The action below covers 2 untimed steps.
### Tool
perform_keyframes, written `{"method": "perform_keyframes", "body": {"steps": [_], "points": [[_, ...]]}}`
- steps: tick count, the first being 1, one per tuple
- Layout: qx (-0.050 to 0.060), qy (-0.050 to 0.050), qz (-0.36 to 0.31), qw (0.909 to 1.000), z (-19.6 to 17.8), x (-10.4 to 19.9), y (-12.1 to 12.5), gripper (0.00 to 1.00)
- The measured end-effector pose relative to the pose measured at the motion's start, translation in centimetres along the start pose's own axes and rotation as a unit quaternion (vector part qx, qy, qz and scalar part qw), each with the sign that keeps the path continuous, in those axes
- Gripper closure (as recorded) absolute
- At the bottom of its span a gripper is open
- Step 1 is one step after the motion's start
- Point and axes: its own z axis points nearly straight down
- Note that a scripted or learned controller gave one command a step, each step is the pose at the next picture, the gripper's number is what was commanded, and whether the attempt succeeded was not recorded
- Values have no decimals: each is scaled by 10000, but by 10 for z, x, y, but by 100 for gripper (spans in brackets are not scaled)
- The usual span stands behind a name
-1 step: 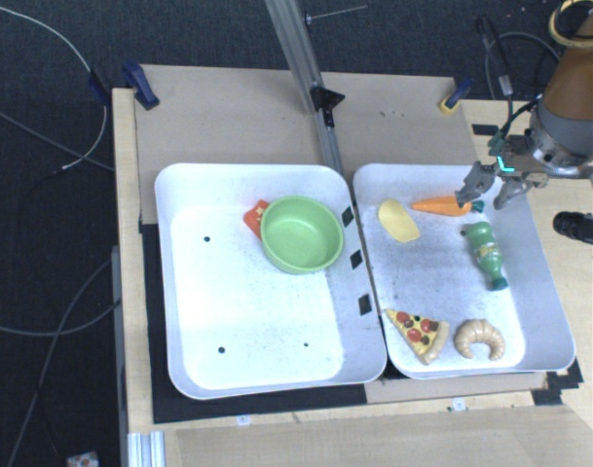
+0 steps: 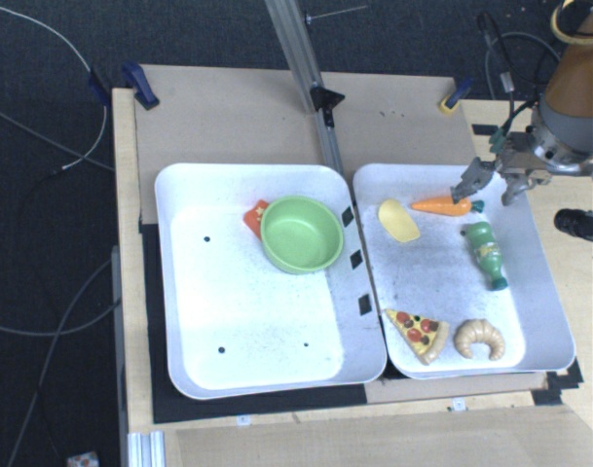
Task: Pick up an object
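Note:
My gripper [image 2: 492, 189] hangs open over the far right corner of the right bin [image 2: 539, 290], its two fingers spread wide with nothing between them. Just below its left finger lies an orange carrot [image 2: 440, 205], whose green top points toward the gripper. A green bottle [image 2: 485, 254] lies a little nearer the front, under the gripper's right side. To the carrot's left rests a yellow lemon-like piece [image 2: 399, 221]. A pizza slice [image 2: 417, 334] and a croissant [image 2: 479, 339] sit along the bin's front edge.
In the left bin [image 2: 228, 339] a green bowl [image 2: 300, 233] stands at the far right, partly covering a red object [image 2: 255, 217]. A metal post [image 2: 306, 56] slants up behind the two bins. Blue clamps [image 2: 140, 86] hold the board's back corners.

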Motion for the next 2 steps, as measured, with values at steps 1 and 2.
{"method": "perform_keyframes", "body": {"steps": [1, 2], "points": [[41, 3, 5, 10000, 44, -5, -1, 0], [41, 7, 6, 10000, 90, -8, -9, 0]]}}
